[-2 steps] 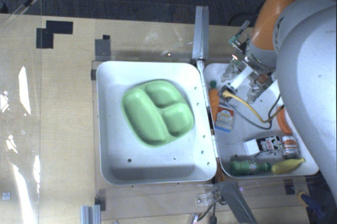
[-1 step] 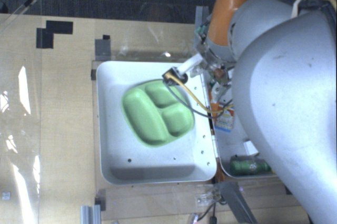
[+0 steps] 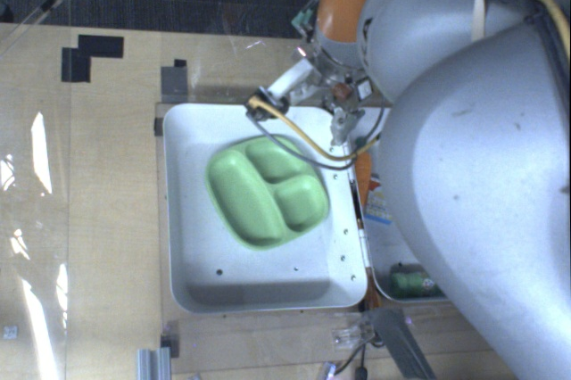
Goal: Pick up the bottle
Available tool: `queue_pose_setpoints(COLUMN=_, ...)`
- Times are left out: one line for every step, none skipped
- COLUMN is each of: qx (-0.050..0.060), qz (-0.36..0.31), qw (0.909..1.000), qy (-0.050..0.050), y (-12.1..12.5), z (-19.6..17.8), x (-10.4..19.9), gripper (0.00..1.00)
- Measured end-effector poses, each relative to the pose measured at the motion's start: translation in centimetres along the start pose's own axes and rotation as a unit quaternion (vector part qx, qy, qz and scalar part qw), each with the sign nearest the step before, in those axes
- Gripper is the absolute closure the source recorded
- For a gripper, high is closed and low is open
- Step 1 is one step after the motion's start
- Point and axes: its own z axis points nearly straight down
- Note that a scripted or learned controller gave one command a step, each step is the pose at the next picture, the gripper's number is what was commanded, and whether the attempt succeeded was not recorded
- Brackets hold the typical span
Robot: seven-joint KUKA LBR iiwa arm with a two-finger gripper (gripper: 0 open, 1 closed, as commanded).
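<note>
A green bottle-like object (image 3: pixel 411 282) lies in the near corner of the right bin (image 3: pixel 384 287), mostly hidden under the big grey arm. The gripper (image 3: pixel 343 127) hangs below the orange band, over the divider between the two bins at their far end. It is well apart from the green object. Nothing is seen held in it.
A green divided plate (image 3: pixel 268 191) lies in the left bin (image 3: pixel 192 218). A small item with a red and blue label (image 3: pixel 376 203) peeks out at the right bin's left edge. A yellow and black cable (image 3: pixel 294 137) loops from the wrist over the plate. The arm covers most of the right bin.
</note>
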Motion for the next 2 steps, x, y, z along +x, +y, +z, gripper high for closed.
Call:
queue_pose_setpoints(qx=0.002, qz=-0.007, qw=1.0, qy=0.0, y=-10.2, z=6.2, x=2.1, gripper=0.0)
queue_pose_setpoints(qx=0.0, qz=0.071, qw=0.9975, qy=0.006, y=-5.7, z=13.4, x=-1.5, gripper=0.0)
